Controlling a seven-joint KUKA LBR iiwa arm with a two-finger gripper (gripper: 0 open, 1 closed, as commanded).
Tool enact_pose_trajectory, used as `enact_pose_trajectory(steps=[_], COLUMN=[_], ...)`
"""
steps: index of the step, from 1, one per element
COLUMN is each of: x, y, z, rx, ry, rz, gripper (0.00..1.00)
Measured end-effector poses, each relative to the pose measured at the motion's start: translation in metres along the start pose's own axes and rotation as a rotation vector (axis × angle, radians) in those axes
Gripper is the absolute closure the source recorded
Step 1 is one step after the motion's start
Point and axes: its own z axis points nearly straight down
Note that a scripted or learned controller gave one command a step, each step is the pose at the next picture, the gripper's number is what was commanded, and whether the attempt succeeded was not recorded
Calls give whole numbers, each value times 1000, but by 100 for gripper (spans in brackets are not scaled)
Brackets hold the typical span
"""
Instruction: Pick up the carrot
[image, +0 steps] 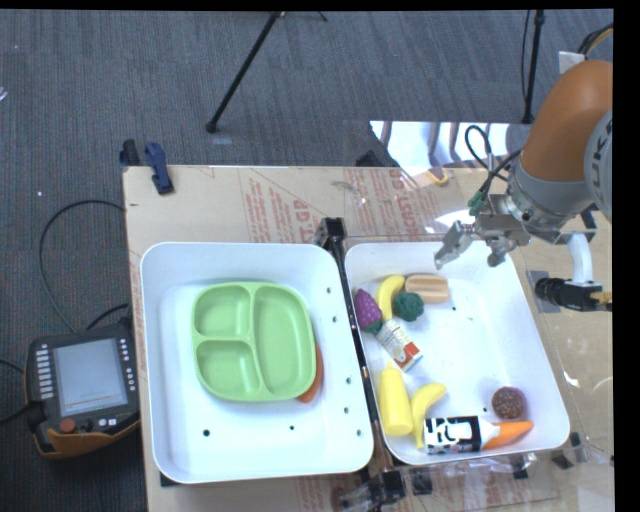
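Lying against the lower right rim of the right bin (535, 345), the carrot (508, 433) touches a black-and-white carton (455, 434) and sits just below a brown ball (509, 402). Open white floor fills the bin's centre and upper right. The gripper (472, 246) hangs over the bin's top edge, fingers spread apart, holding and touching nothing. Count: two bananas (389, 294) (427, 401), one yellow bottle (394, 400), one broccoli (407, 305), one bread roll (427, 288). The left bin (160, 300) holds one green divided plate (251, 341)
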Motion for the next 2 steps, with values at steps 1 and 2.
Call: enact_pose_trajectory(steps=[1, 2], x=[-51, -50], y=[-79, -159], z=[97, 95], rx=[10, 4], ry=[1, 3], rz=[191, 95], gripper=[0, 0])
